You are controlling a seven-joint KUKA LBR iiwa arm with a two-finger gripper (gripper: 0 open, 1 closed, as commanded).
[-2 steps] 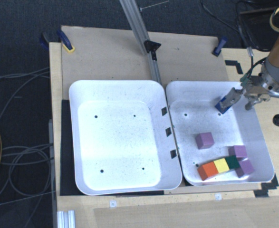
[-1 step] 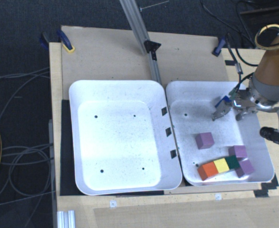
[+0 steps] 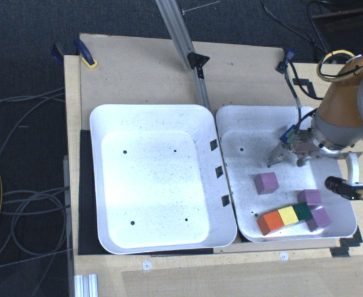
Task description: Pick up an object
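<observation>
Your gripper (image 3: 286, 159) is hovering with fingers spread, grasping nothing. A small matte purple cube (image 3: 266, 182) is lying just below the fingertips, flat on the right bin (image 3: 243, 135).

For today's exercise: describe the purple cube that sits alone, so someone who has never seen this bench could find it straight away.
Find the right-hand white bin, the one the grey and orange arm reaches into. Near its middle, just below the tool, lies the lone purple cube. Unlike the other purple blocks, which crowd against the orange, yellow and green bar in the bin's near right corner, it touches nothing.
</observation>
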